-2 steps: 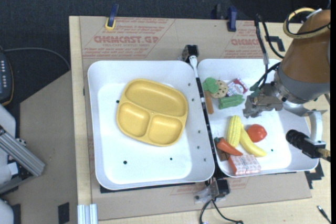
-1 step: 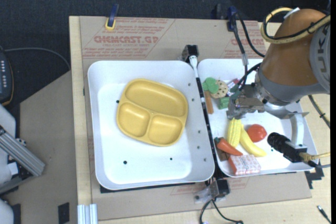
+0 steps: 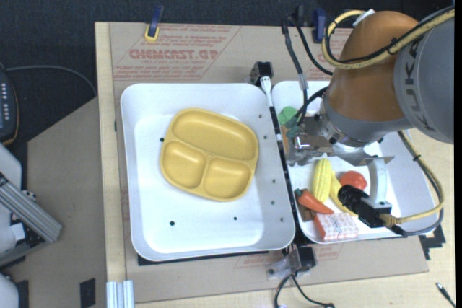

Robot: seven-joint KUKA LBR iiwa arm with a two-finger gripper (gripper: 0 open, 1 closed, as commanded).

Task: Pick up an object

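1. My gripper [image 3: 302,143] hangs low over the right bin [image 3: 421,168], at its upper left corner; whether it is spread or closed, I cannot tell.
2. Just below me, right of centre frame, lie a corn cob [image 3: 321,179], a tomato [image 3: 353,179] and a carrot [image 3: 312,201].
3. A green item [image 3: 288,115] sits beside me.
4. The left bin [image 3: 144,177] holds a yellow divided plate [image 3: 208,154].

The arm's orange band [image 3: 368,68] and grey wrist cover most of the right bin [image 3: 422,177], and the gripper [image 3: 307,143] underneath is too buried to read. A green thing [image 3: 289,115] pokes out, mostly hidden. The arm runs off the right edge.
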